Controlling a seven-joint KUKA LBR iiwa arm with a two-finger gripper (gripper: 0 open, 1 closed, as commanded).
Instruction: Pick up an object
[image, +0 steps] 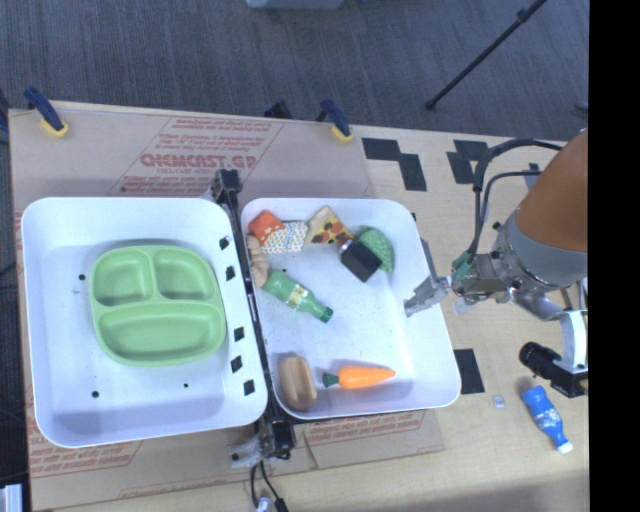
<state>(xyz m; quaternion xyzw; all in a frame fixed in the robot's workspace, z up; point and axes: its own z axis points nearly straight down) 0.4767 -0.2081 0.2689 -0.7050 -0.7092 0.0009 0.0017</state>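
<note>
I am holding my gripper (428, 292), finger state indiscernible, over the right bin's (436, 352) right rim, with the bottle (297, 296) and carrot (358, 377) lying leftward.

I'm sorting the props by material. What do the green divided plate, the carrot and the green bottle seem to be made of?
Green divided plate: likely molded plastic, matte, one even pale green with rounded compartment rims. Carrot: probably toy plastic, smooth uniform orange with a soft sheen. Green bottle: seems plastic too, slightly glossy, though it is too small to be sure.
</note>
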